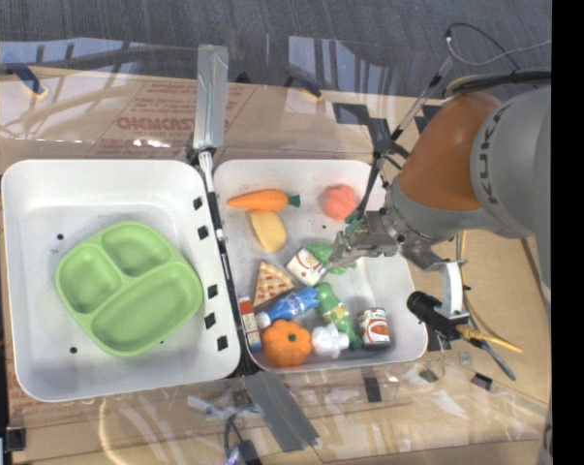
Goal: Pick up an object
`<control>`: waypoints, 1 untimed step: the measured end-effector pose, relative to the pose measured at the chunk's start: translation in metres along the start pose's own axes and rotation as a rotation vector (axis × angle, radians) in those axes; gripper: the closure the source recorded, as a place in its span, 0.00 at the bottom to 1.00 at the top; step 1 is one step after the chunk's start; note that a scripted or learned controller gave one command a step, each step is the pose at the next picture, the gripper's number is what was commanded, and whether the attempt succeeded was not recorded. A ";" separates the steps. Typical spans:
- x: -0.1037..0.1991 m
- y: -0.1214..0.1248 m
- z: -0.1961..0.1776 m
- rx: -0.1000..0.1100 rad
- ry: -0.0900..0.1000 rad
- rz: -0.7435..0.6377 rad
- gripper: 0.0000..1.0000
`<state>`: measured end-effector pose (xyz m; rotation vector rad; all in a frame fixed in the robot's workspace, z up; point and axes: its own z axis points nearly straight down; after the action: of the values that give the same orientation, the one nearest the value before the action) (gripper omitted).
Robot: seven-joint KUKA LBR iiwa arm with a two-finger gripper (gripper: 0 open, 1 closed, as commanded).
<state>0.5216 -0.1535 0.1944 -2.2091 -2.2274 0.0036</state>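
Note:
The right bin [396, 289] holds a pile of toy food: an orange carrot [260, 200], a pale yellow piece [268, 231], a pink round fruit [338, 201], a pizza slice [271, 283], a blue bottle [293, 305], a small pumpkin [286, 343], a white-and-green item [311, 264] and a red-labelled can [373, 326]. My gripper [351, 247] hangs low over the middle of this bin, just right of the white-and-green item. I see nothing held between its fingers.
The left bin [40, 356] carries a green divided plate [130, 285]. A grey divider bar [210, 105] runs between the bins at the back. Cardboard lies behind the bins, and the arm's grey body covers the right bin's right side.

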 end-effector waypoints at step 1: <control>-0.033 -0.032 -0.010 -0.001 0.000 -0.067 0.00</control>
<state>0.4896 -0.1867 0.2044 -2.1333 -2.3010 0.0020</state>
